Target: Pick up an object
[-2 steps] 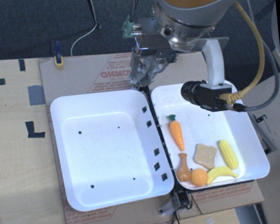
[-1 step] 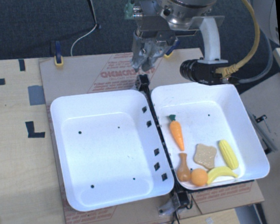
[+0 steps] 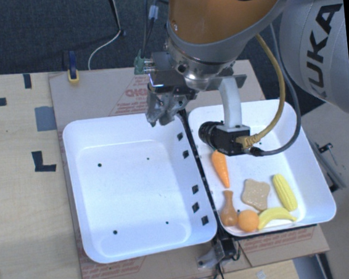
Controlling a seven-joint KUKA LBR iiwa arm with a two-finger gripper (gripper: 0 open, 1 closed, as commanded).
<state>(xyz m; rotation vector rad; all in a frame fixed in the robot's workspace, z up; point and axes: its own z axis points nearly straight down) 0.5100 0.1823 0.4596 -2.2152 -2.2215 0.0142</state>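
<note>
1. At the far left we see the pale wooden bench [image 3: 21,214] with black tape marks, and on it the brown cardboard sheet [image 3: 89,92] that lies under both bins.
2. The left shallow white plastic bin [image 3: 74,177] sits on that sheet.
3. The dark two-finger gripper [image 3: 164,112] hangs over the left bin's far right corner, just beside the seam. We cannot tell whether the claw is apart or together.
4. A row of small black clips [image 3: 196,189] runs along the seam between the bins.
5. The things to pick all lie in the right white bin [image 3: 317,170], toward its near end:
   - an orange toy carrot [image 3: 220,168] lies beside the seam;
   - a tan gourd-shaped toy [image 3: 229,207] is below it;
   - a round orange fruit [image 3: 248,221] touches the gourd;
   - then come a tan bread slice [image 3: 256,193], a yellow banana [image 3: 276,218] and a yellow corn cob [image 3: 284,192].
6. The grey and orange arm [image 3: 229,6] covers that bin's far end.
</note>
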